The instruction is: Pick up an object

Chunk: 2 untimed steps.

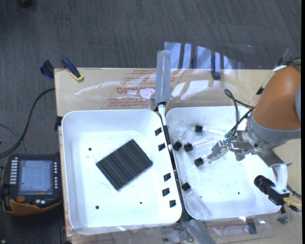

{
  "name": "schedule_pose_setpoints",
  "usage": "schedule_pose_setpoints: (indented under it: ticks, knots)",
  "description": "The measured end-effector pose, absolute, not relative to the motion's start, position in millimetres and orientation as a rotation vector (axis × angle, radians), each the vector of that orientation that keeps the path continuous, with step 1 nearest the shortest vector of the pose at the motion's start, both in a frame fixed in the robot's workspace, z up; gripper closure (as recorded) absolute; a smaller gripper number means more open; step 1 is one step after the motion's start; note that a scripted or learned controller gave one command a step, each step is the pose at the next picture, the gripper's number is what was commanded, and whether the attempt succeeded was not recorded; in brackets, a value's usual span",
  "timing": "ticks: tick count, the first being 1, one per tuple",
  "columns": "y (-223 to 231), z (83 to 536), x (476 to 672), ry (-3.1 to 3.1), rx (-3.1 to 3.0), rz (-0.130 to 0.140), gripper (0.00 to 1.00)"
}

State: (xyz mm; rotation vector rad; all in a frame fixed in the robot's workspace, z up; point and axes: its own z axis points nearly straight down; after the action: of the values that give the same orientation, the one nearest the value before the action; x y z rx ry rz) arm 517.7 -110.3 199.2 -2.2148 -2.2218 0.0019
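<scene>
Reaching into the right bin (244,200), your gripper (217,151) hangs among small black pieces (199,161); I cannot tell its jaw state. Closing off-centre could nudge a piece away, leaving you empty-handed.

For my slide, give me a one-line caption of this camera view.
KUKA arm's gripper hovers among small black pieces in the right bin; a ribbed dark slab lies in the left bin.

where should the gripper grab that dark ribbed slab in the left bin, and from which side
Probably across its shorter width, coming straight down from above. The dark ribbed slab lies flat on the left bin floor, turned diagonally, so only its edges offer purchase. The fingers would need to turn to match that diagonal. It lies apart from the bin walls, so all four edges look reachable.
</scene>
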Motion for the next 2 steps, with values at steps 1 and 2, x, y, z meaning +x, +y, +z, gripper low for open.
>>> schedule_pose_setpoints:
  ticks: [1, 2]
  knots:
    - [-136.3, 94.1, 570.8, -2.296, -2.140, 0.000, 0.00]
    - [-137.5, 103.5, 570.9, -2.289, -2.147, -0.002, 1.00]
